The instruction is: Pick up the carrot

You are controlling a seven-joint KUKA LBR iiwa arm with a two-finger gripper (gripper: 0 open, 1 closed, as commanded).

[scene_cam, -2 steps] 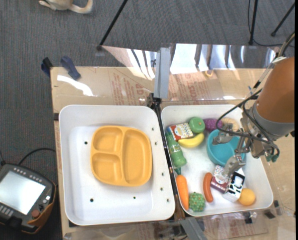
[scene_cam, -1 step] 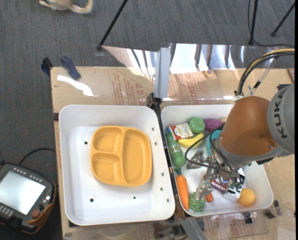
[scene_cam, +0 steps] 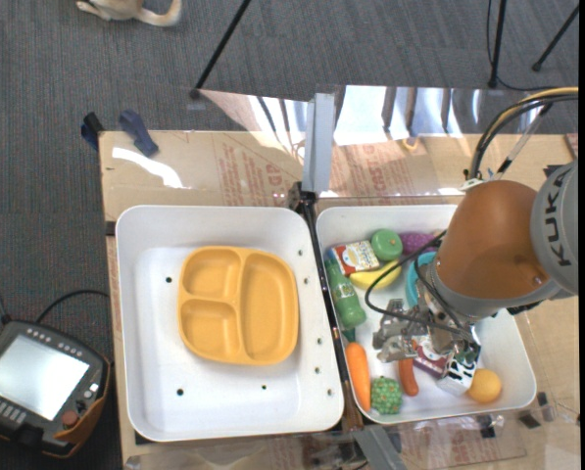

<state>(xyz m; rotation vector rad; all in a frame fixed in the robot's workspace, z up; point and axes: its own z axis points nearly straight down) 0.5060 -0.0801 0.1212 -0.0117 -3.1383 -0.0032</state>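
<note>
The carrot [scene_cam: 358, 374] is an orange, tapered toy lying lengthwise along the left wall of the right bin [scene_cam: 522, 365], near its front corner. The gripper [scene_cam: 407, 338] hangs over the middle of that bin, right of and slightly behind the carrot, apart from it. Its metal parts sit above a small red item [scene_cam: 408, 377] and a purple-and-white packet [scene_cam: 433, 358]. The arm's orange band [scene_cam: 488, 248] hides the bin's back right part.
A yellow divided plate [scene_cam: 238, 304] lies in the left bin [scene_cam: 145, 262]. The right bin also holds a green bottle [scene_cam: 348, 300], a ketchup packet [scene_cam: 355, 257], a green ball [scene_cam: 386, 245], a yellow banana [scene_cam: 375, 277], a green bumpy toy [scene_cam: 386, 396] and an orange fruit [scene_cam: 484, 386].
</note>
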